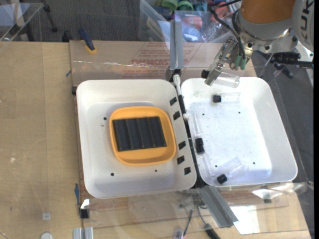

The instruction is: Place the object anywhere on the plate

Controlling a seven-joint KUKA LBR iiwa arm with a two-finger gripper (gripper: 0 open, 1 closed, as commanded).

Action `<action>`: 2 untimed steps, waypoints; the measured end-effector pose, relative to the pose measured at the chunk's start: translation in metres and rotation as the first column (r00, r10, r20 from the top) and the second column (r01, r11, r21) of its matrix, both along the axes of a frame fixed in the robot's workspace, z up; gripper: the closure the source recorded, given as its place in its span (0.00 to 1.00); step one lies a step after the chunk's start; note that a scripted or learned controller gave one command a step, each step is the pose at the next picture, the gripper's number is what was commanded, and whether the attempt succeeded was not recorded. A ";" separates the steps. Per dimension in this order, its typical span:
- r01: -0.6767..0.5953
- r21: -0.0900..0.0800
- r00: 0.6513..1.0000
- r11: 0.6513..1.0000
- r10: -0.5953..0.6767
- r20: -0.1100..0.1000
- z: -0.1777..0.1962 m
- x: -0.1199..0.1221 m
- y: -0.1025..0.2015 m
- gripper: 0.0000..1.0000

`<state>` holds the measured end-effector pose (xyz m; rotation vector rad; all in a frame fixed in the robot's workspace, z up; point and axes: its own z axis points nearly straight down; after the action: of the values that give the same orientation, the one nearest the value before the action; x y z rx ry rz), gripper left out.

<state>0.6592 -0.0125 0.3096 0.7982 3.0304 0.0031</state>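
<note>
Pale wooden bench point(35, 133) surface carries two shallow white bins side by side, with a clear tub of mixed coloured items point(189, 4) standing beyond them at the far edge. Left bin point(92, 173) holds an orange plate point(142, 158) near its middle, sitting flat on the bin floor. On the plate lies a dark ridged slab point(139, 133), flat, within the rim and covering most of the plate's inner surface; its ridges run from the near side to the far side. Right bin point(279, 153) holds several small items: a small black piece point(216, 98) near the far wall, another black piece point(199, 145) just beside the divider between the bins, and a clear piece with a black end point(229, 171) near the front wall. My arm enters from the right, its orange band point(266, 1) at the top of the camera view. My claw point(218, 73) hangs over the far wall of the right bin, well apart from the plate and the slab. A clear item point(230, 79) shows just beside the claw tip at the bin wall; contact between them cannot be determined. Whether the claw is apart or together cannot be told from this angle.
</note>
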 end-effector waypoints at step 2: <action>-0.216 -0.001 0.976 0.976 0.216 0.000 -0.029 0.001 0.007 1.00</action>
<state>0.6601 -0.0058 0.2808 0.4637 3.0993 0.0028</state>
